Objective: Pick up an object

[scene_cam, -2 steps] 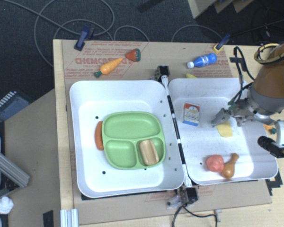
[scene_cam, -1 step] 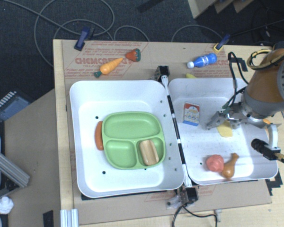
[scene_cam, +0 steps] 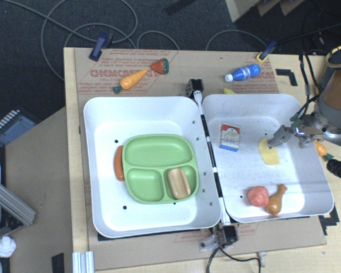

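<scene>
You have one fixed camera, mounted above the bench and looking down at a slant. It stands far enough back that both white bins fit whole in frame: the left bin sits near centre, the right bin toward the right side. The bench's far edge lies toward the top of the frame, and the near edge runs along the bottom. Dark carpet with loose cables fills the top and left, so your view takes in floor beyond the bench. The arm enters from the right edge. The bench looks slightly rotated in frame.
</scene>
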Action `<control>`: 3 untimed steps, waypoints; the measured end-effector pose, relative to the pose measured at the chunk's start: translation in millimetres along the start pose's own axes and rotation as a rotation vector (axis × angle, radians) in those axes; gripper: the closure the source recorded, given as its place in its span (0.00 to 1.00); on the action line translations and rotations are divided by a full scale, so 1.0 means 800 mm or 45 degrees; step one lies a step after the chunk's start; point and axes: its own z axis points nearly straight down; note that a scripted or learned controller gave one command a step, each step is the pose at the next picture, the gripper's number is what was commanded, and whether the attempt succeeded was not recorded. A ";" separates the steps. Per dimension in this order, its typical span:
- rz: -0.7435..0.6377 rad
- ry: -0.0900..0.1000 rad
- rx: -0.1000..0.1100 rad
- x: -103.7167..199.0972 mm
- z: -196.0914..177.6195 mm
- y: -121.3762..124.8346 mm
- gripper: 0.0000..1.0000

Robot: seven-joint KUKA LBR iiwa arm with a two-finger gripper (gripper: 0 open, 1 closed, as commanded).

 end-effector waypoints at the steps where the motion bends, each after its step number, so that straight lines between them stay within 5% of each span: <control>1: -0.002 0.003 0.004 0.043 0.078 -0.006 0.00; 2: -0.002 0.003 0.002 -0.024 0.041 -0.009 0.00; 3: -0.003 0.005 0.006 0.048 0.022 -0.029 0.00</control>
